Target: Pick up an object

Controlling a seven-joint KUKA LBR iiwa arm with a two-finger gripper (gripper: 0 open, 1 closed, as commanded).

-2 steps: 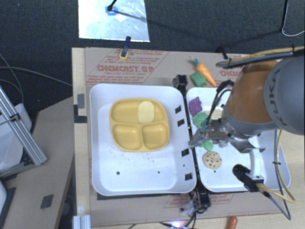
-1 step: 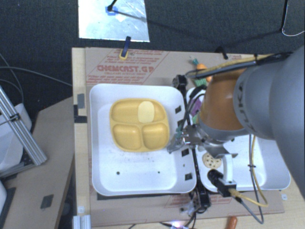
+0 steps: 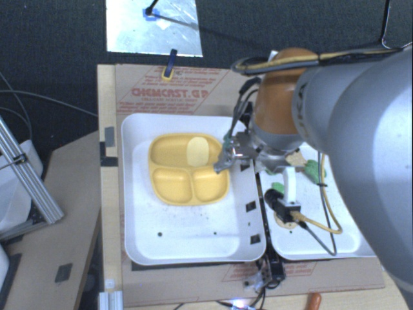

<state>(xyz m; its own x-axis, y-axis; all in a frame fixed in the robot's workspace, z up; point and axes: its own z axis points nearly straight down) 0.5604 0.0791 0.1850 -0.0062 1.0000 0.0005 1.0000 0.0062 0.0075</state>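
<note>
Left bin [image 3: 139, 237]: it holds one yellow divided plate [image 3: 188, 170] with three compartments, lying flat in the far half of the bin. A pale round piece [image 3: 197, 150] lies in the plate's large far compartment. The two near compartments hold nothing visible. The bin floor nearer the camera carries a few small dark specks.

Gripper [image 3: 222, 162]: it is positioned at the plate's right rim, close to the wall dividing the two bins, with its tip touching or just above the rim; which of the two cannot be told. Its grip state cannot be told from this angle, and nothing is seen held.

Obstructions: the grey arm [image 3: 361, 128] and its orange band [image 3: 281, 102] cover the far part of the right bin [image 3: 345, 241] and hide much of its contents. A green item [image 3: 314, 170] shows partly beside the wrist in that bin.

Surroundings: both bins rest on a cardboard sheet [image 3: 161, 90] with red lettering. Beyond it lies a shiny silver sheet [image 3: 155, 18], and a small blue and yellow object [image 3: 170, 65] lies on the cardboard's far edge. A metal frame rail [image 3: 26, 173] stands to the left of the bench.
</note>
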